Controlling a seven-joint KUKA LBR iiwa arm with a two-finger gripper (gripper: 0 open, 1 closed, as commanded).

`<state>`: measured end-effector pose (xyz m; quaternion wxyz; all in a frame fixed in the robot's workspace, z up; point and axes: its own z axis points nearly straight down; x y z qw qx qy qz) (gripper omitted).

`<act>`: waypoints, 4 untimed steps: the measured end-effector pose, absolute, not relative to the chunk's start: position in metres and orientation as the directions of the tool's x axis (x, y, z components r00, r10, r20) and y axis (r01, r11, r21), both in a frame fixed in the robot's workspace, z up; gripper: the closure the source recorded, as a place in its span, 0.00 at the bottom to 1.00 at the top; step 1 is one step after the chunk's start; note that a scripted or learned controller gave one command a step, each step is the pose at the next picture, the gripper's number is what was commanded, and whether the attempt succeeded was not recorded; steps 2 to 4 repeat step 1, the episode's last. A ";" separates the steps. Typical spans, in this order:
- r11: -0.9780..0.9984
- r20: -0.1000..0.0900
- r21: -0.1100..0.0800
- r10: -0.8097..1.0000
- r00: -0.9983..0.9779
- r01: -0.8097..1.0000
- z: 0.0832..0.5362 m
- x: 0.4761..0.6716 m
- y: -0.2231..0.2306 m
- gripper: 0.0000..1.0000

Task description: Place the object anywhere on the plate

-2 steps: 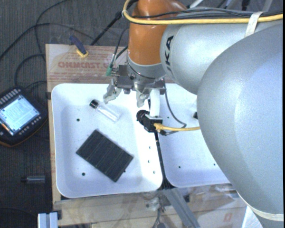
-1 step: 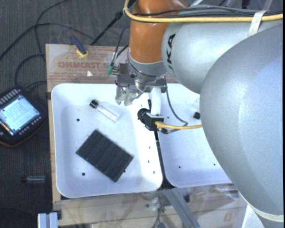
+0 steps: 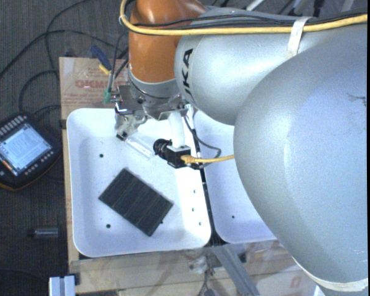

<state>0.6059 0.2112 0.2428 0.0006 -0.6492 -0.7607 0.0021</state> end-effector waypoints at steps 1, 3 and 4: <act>0.654 0.000 -0.002 0.757 -0.654 0.757 0.217 0.645 0.220 1.00; 0.654 0.000 -0.002 0.757 -0.654 0.757 0.217 0.645 0.220 1.00; 0.654 0.000 -0.002 0.757 -0.654 0.757 0.217 0.645 0.220 1.00</act>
